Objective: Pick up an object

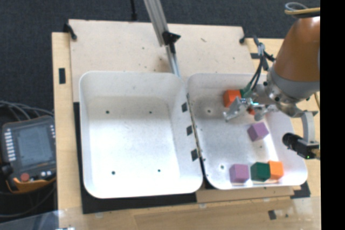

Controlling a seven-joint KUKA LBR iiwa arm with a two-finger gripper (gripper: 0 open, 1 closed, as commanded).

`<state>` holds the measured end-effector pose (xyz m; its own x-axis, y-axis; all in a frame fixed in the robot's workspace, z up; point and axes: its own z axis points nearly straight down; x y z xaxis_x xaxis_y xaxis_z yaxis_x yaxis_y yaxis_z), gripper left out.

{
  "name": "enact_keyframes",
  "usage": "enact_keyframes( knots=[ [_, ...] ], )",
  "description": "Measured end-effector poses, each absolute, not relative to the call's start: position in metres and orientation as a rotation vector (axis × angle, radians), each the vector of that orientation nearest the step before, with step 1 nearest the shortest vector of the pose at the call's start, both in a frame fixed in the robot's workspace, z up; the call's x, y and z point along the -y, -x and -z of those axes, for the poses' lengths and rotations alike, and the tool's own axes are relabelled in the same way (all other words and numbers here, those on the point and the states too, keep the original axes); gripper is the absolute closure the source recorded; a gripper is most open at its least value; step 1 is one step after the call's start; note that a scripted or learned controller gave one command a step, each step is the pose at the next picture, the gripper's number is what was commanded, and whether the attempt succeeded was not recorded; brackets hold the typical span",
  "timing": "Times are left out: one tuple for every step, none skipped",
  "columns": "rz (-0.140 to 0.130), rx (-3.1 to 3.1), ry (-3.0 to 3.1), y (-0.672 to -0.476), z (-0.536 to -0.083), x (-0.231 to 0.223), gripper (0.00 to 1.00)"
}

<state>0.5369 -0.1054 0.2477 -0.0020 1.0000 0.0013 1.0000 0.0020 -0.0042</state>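
White moulded plastic, smooth and faintly speckled, makes up both shallow bins in your overhead view: the left bin [135, 132] and the right bin [215, 132] sit rim to rim on a pale board bench [118, 46]. Your gripper [240, 107] hangs over the right bin's far half, a grey metal assembly below the glossy orange band [302, 48] of the arm. You cannot tell from this angle whether its jaws are spread or pressed together; the metal parts blur into one another there.

An orange block [232, 97], matte and cube-like, lies just beside the gripper on the side toward the left bin, partly covered by the hardware. You can't judge whether it is touching the metal. A lilac block [258, 131], tilted on a corner, rests just nearside of the gripper. Well nearside of it, along the bin's front wall, three more cubes stand in a row touching one another: a purple block [239, 173], a dark green block [260, 171] and a second orange cube [276, 169].

A ribbed aluminium pole [153, 8] slants up beyond the bins.
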Motion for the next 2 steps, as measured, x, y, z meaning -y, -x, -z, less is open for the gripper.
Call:
enact_keyframes(
  knots=[
    [0.002,2.221,2.223,-0.538,-0.250,0.106,0.00],
    [-0.007,2.217,2.222,-0.542,-0.188,0.106,0.00]
  ],
)
